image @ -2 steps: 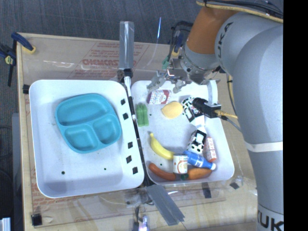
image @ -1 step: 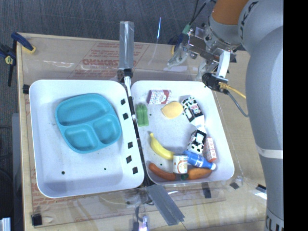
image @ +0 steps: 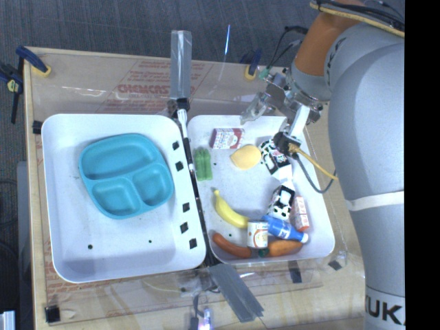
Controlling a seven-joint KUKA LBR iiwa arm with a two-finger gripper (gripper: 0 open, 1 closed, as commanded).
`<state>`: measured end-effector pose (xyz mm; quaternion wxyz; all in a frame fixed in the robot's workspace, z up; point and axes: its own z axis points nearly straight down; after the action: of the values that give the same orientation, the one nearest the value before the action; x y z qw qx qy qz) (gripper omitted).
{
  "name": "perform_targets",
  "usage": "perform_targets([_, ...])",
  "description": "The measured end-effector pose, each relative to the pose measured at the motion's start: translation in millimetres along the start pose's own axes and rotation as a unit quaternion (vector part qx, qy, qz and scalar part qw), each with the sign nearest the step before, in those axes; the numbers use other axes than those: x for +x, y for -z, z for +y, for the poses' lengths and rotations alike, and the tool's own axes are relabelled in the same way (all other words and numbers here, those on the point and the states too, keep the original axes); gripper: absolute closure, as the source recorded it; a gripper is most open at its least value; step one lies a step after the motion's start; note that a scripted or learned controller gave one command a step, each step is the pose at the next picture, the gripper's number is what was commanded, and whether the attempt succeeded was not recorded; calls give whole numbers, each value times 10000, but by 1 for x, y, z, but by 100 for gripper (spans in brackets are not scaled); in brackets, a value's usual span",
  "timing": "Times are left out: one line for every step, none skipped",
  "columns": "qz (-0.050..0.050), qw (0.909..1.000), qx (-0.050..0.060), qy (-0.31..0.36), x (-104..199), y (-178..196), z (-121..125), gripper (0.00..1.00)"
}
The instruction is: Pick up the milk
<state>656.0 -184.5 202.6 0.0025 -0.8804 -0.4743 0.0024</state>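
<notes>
Two shallow white bins sit side by side on a bench, seen from above at a slant. The left bin holds a blue divided plate. The right bin is crowded with toy food.

The milk is a small carton with black and white cow patches. It lies toward the right wall of the right bin, about halfway along it. Its long axis runs from the far side to the near side and leans slightly to the left at the near end, and its pale top end points toward the far rim. Just to its right is a red and white box, and a blue bottle lies just beside its near end. A yellow lemon sits farther back and a banana to the left.

The gripper hangs over the far rim of the right bin, well apart from the milk. I cannot tell whether it is spread or pressed together, and nothing can be seen in its grasp
</notes>
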Motion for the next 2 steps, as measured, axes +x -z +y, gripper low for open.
perform_targets([8,10000,-9,60,-28,12,-15,0])
perform_targets([5,9999,-5,139,-34,0,-21,0])
